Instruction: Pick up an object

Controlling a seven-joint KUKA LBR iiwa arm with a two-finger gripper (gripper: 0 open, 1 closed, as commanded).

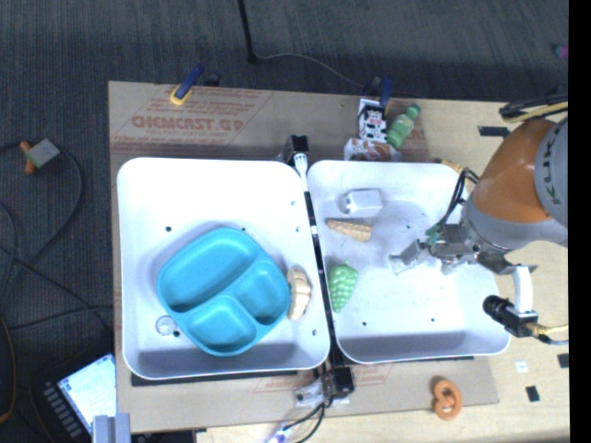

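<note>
My gripper (pixel 408 257) hangs low over the middle of the right bin (pixel 480 344), reaching in from the right under the orange-banded wrist. Nothing is visibly held in it. To its left lie a pale grey block (pixel 362 201), a tan ridged cone (pixel 349 230) and a green bumpy bunch (pixel 343 284) close to the bin's left wall. All three sit apart from the gripper.
The left bin (pixel 138 192) holds a blue divided plate (pixel 224 289), a tan curved piece (pixel 299 292) beside it and a small clear ring (pixel 164 325). Behind the bins stand a small carton (pixel 371 125) and a green toy (pixel 403 125). An orange ring (pixel 447 397) lies on the bench in front.
</note>
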